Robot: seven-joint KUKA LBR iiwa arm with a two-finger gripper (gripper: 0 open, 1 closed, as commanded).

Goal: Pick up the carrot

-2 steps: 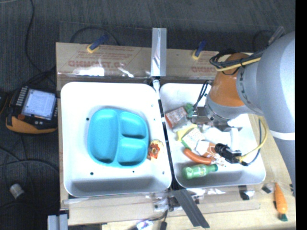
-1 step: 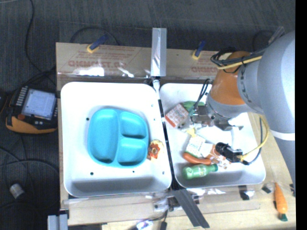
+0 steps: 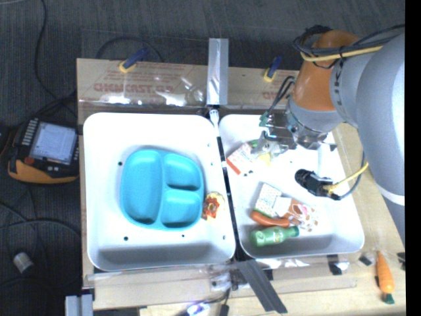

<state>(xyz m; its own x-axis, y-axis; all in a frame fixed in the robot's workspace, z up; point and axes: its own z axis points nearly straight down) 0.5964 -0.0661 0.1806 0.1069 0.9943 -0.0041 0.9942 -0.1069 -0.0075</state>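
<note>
- You find the carrot (image 3: 271, 219) lying flat in the near part of the right bin (image 3: 348, 239), its orange body running left to right.
- Just on its near side lies a green bottle (image 3: 272, 236), also on its side and touching or nearly touching the carrot.
- On the carrot's far side rests a small white and green packet (image 3: 268, 198), with a patterned white and orange wrapper (image 3: 299, 212) to its right.
- Further back in that bin you see a red and white carton (image 3: 239, 158) near the left wall.
- The hand (image 3: 273, 139) hangs over the far part of the right bin, well apart from the carrot; you cannot tell from this view how it is set, and nothing is visibly gripped.
- A black cable end (image 3: 312, 180) dangles over the bin, to the right of the packet.
- In the left bin (image 3: 105, 242) sits a blue divided tray (image 3: 160, 187), with a small orange and yellow toy (image 3: 212, 205) just to its right.
- Off the bins, at the near right corner of the worktop (image 3: 388, 242), lies a second carrot-like item (image 3: 385, 278).
</note>
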